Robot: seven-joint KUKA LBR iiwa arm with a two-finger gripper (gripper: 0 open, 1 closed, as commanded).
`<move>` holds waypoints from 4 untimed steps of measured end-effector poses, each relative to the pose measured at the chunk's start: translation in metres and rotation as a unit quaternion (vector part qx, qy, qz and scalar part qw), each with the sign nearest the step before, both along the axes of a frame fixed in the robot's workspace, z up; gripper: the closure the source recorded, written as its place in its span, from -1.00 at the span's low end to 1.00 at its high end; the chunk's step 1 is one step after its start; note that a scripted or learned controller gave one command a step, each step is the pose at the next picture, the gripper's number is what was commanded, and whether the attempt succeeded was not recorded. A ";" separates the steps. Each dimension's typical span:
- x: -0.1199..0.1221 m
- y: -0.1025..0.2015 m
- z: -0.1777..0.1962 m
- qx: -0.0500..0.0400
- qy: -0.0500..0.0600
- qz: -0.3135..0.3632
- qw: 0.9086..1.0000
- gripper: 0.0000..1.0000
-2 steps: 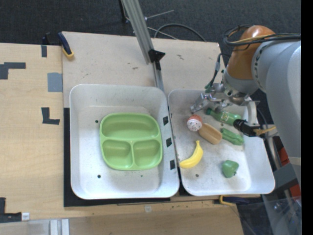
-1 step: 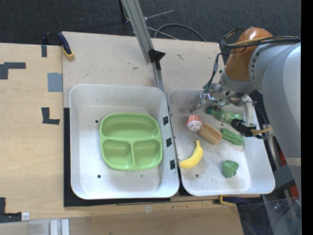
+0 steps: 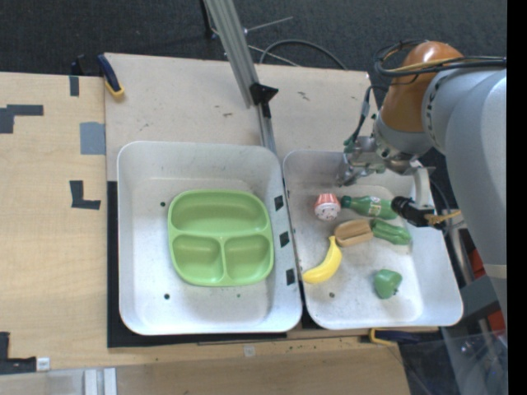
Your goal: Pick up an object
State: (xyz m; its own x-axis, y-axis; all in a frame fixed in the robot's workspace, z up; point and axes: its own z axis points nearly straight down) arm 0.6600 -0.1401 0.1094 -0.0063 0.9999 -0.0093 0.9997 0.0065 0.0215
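The right bin (image 3: 428, 303) holds several toy foods. A yellow banana (image 3: 324, 265) lies near its left wall. A tan hot dog bun (image 3: 354, 232) sits just above it. A small red and white piece (image 3: 327, 207) lies at the upper left. A green bottle (image 3: 368, 206) lies beside it, with a green pickle-like piece (image 3: 391, 233) to its right. A green pepper (image 3: 386, 283) rests lower right. My gripper (image 3: 356, 169) hangs low over the bin's far part, just above the bottle, with nothing seen in it.
The left bin (image 3: 136, 220) holds a green divided plate (image 3: 221, 236). A metal pole (image 3: 235, 39) slants in over the divide between the bins. The grey arm (image 3: 469, 138) covers the right bin's far right corner. Cables (image 3: 296, 52) lie behind the bins.
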 end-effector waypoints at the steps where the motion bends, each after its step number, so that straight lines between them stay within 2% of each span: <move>1: 0.002 -0.009 0.050 0.004 0.009 -0.002 1.000 1.00; 3: 0.002 0.002 0.153 0.004 0.008 -0.002 1.000 1.00; 4: -0.027 0.043 0.139 0.005 0.013 -0.002 1.000 1.00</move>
State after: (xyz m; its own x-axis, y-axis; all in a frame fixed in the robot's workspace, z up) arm 0.6327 -0.0975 0.2483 -0.0031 1.0000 0.0001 1.0000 0.0031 -0.0036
